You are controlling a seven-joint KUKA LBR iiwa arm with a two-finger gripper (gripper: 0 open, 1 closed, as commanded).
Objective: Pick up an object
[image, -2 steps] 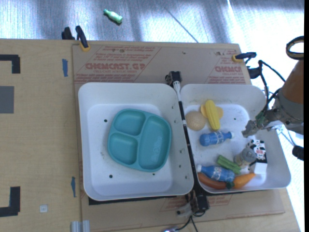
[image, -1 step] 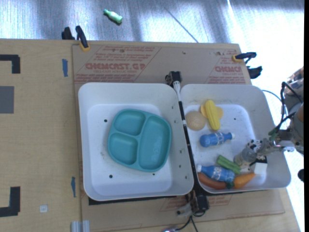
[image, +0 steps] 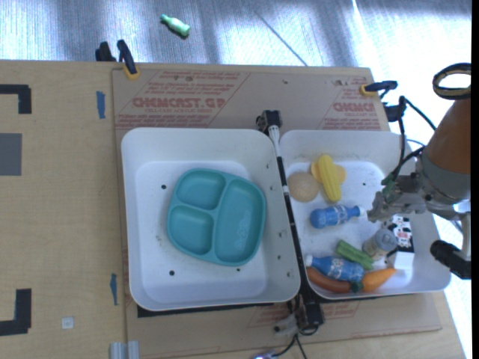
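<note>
So far nothing lifted: gripper (image: 387, 217) low at 3 o'clock in right bin (image: 352, 142), whether it grips anything cannot tell; blue bottle (image: 334, 216) just beside, at its 9 o'clock; pick remains

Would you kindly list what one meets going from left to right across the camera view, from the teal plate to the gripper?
Teal plate → round beige piece → yellow corn → blue bottle → gripper.
</note>
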